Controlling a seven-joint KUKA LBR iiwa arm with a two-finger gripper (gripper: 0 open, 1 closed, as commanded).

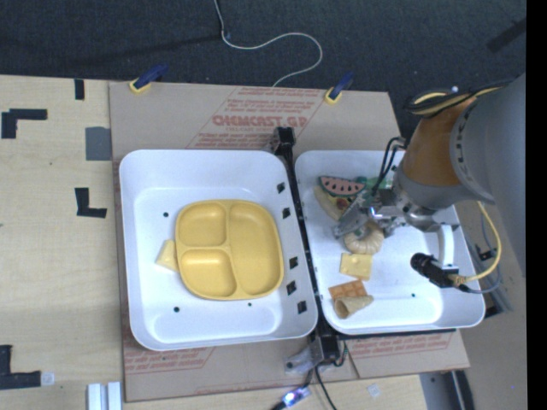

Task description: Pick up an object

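white bins: 2 (pixel 137 229) (pixel 453 310) | yellow divided plate: 1 (pixel 229 248) | watermelon slice: 1 (pixel 340 184) | cheese pieces: 2 (pixel 356 266) (pixel 166 254) | waffle cone: 1 (pixel 350 298)

The right bin (pixel 444 314) holds several toy food pieces. A watermelon slice (pixel 340 184), red with a green rind, lies near the far left corner, with a pale yellowish piece (pixel 326 200) just beside it. A beige, lumpy pastry-like piece (pixel 364 243) sits mid-bin. A flat yellow cheese-like square (pixel 356 266) lies nearer, and a tan waffle-textured piece (pixel 350 297) rests by the near wall.
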